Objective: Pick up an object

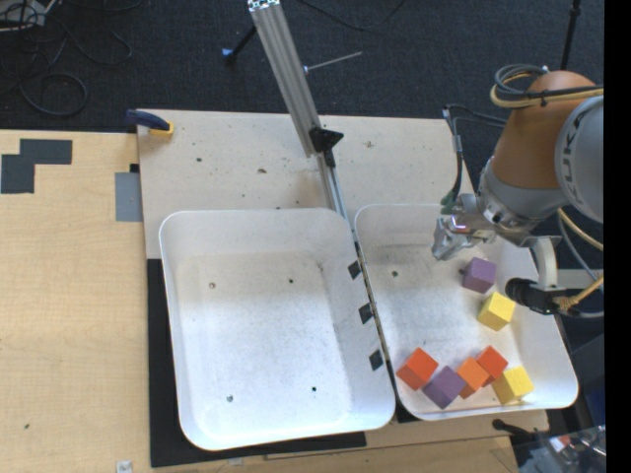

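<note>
The desk (246, 156) is pale and speckled, and it carries two shallow white bins side by side. I take the right bin (394, 227) as the landmark for all places. The left bin (192, 235) touches its left wall, and a slanted metal rail (286, 62) rises from the back end of the divider between them. The arm (537, 156), grey with an orange band, comes over the right bin's back right corner. Its gripper (452, 236) hangs low over the back part of the right bin, near the middle of its width; the view is too small there, so I cannot tell if the gripper is apart or together, and no object is seen in it.

Inside the right bin lie the blocks. A purple block (479, 274) sits just beside the gripper, toward the front right. A yellow block (496, 310) is near it, further front. Along the front wall there is a tight group: a red-orange block (418, 368), a second purple block (444, 386), an orange block (473, 374), another red-orange block (492, 361) and a second yellow block (512, 384).
</note>
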You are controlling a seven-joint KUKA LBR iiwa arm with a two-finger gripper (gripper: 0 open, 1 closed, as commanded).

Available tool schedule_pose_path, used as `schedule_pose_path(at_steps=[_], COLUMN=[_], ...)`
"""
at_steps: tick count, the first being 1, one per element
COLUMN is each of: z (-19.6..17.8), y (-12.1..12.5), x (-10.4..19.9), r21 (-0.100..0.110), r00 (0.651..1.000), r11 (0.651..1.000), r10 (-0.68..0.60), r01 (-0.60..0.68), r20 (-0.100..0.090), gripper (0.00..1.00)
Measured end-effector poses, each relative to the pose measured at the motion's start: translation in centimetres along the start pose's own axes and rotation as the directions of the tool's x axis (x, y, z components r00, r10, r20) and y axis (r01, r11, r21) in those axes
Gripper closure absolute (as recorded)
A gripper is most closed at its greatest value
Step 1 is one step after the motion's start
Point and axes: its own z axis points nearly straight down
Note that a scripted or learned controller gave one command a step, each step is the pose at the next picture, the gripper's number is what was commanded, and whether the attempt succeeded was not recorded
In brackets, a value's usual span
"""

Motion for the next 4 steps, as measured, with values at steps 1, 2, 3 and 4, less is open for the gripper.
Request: schedule_pose_path(at_steps=[1,2,3,4], z=[-3.0,-2.3,-3.0,-3.1], y=[0.0,-0.4,0.4,-0.2], x=[-0.2,4.9,10.3,14.5], r21=[0.002,0.008,0.006,0.008], r00=[1.000,1.000,1.000,1.000], r11=[1.000,1.000,1.000,1.000], r10=[-0.004,-0.011,-0.012,-0.011], r01=[0.004,0.011,0.012,0.011], r20=[0.000,-0.003,-0.003,-0.003], gripper=[1.00,1.00,1.00,1.00])
